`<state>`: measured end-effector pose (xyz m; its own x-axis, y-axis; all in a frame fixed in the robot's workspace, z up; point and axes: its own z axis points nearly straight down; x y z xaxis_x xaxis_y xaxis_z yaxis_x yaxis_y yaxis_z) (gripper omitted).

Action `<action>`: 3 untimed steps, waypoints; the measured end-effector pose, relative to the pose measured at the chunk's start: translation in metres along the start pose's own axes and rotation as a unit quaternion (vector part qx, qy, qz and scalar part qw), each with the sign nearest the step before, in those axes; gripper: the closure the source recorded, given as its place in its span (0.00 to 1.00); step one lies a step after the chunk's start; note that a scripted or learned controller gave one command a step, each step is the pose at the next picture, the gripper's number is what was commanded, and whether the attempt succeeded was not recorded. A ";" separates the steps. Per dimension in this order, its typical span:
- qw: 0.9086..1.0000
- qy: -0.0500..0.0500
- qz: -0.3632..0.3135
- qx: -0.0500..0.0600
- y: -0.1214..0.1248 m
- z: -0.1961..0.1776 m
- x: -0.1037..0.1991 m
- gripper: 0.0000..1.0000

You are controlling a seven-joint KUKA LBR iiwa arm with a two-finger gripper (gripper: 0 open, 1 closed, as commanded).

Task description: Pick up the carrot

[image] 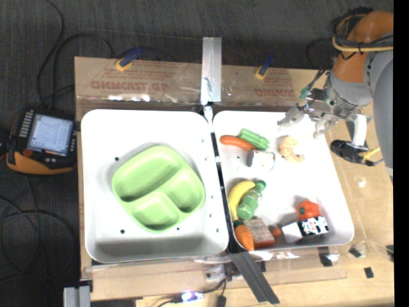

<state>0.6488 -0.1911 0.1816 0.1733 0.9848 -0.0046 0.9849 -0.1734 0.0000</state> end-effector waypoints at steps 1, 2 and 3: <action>0.991 0.001 -0.133 0.000 -0.001 0.013 0.054 0.00; 0.991 0.001 -0.133 0.000 -0.001 0.013 0.054 0.00; 0.995 0.001 -0.103 0.000 -0.022 -0.036 0.022 0.00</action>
<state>0.6313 -0.1658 0.2179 -0.0331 0.9995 -0.0018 0.9995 0.0331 -0.0013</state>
